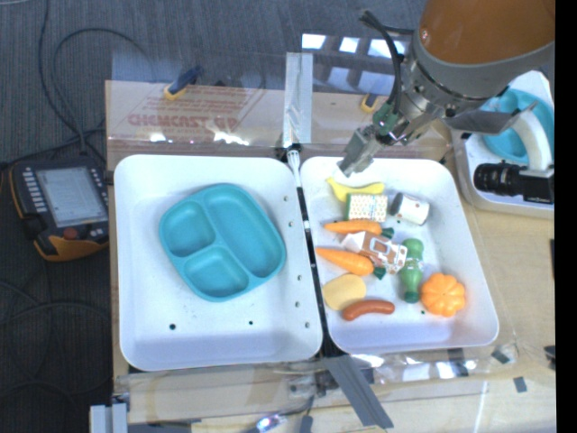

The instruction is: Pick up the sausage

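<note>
**Sausage not picked yet, all work left**

Camera view: my jaws [358,158] hang over the back edge of the right bin [469,233], up near its far left corner. Can't tell if they're apart or together, too blurred and small at this angle. Nothing visible between them.

The sausage [368,309] lies flat near the front of the right bin, just beside a pale yellow piece [343,290] and near the small pumpkin [443,294]. It is well apart from my jaws, with carrots [347,260], a green piece [411,280] and a yellow-and-white box [367,207] lying between.

Left bin [135,242] holds a blue divided plate [222,240], not involved.

Judgement: nothing done yet. Left: move toward the bin's front, come down over the sausage, close, lift. Tight neighbours, so grabbing the pale yellow piece too is a risk.
</note>
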You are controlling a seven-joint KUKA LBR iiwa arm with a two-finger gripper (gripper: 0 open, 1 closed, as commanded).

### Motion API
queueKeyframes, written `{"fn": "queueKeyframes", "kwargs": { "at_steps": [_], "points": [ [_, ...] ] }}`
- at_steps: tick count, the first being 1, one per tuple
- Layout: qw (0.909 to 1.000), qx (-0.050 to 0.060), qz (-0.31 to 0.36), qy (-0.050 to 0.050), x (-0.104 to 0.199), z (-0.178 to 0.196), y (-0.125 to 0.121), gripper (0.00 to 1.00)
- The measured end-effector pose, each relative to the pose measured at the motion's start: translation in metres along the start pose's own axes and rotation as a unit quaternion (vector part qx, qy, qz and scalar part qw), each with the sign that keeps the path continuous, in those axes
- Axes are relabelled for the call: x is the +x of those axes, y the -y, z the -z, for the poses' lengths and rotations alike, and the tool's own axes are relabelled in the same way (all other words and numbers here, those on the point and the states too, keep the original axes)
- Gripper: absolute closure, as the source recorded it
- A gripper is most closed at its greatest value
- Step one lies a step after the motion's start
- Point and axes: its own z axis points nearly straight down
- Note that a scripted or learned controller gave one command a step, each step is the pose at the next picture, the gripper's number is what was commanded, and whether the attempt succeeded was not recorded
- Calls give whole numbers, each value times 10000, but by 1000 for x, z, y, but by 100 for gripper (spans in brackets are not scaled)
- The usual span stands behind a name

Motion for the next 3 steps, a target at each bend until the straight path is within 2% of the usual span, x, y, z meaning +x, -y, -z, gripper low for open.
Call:
{"fn": "queueKeyframes", "kwargs": {
  "at_steps": [3],
  "points": [
    [10000, 14, -35, 38, -2, 24, -4, 100]
  ]
}}
